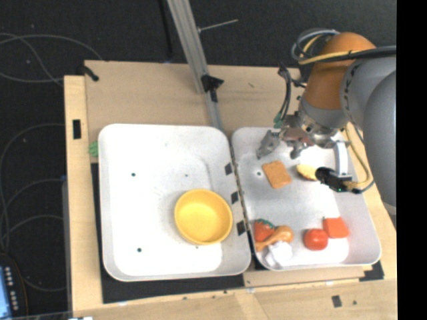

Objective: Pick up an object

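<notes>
Camera view takes in two white bins, side by side. One yellow bowl (203, 216) sits in the left bin (133, 152), toward its near right corner. Several small things lie in the right bin (360, 245): one tan block (276, 175), flat and roughly square, near the far left; one pale yellow piece (307, 171) to its right; one red ball (315, 239) and one orange cube (336, 227) touching or just beside each other near the front right; and a small heap at the front left, with a red-orange piece (265, 231), an orange curved piece (283, 233) and a white piece (280, 252). One gripper (279, 143) hangs over the far left part of the right bin, just above the tan block; whether its fingers are apart or closed I cannot tell, and nothing can be seen held in it.
</notes>
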Available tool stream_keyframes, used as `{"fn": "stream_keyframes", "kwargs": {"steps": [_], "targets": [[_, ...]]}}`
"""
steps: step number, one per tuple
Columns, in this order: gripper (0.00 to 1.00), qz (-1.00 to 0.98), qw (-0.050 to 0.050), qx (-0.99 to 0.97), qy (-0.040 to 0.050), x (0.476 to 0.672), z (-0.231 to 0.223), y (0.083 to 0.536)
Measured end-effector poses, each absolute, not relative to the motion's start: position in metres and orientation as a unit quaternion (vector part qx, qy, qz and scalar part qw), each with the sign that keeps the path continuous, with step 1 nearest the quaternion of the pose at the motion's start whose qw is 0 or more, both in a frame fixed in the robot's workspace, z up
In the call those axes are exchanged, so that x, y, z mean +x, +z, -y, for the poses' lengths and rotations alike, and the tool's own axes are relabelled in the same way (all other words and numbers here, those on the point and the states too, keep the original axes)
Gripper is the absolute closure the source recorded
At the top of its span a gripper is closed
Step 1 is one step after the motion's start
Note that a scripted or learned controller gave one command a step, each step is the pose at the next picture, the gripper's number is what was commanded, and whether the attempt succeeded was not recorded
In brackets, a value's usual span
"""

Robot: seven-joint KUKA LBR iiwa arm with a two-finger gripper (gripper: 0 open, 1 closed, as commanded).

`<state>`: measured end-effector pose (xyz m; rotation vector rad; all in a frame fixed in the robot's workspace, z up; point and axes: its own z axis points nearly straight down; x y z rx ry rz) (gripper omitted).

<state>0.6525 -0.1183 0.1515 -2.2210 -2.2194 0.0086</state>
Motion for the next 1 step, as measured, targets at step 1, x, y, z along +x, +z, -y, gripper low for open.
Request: {"fn": "stream_keyframes", "kwargs": {"steps": [1], "targets": [[0.0, 0.706, 0.0, -0.708, 0.0022, 0.6518, 0.1203, 0.0994]]}}
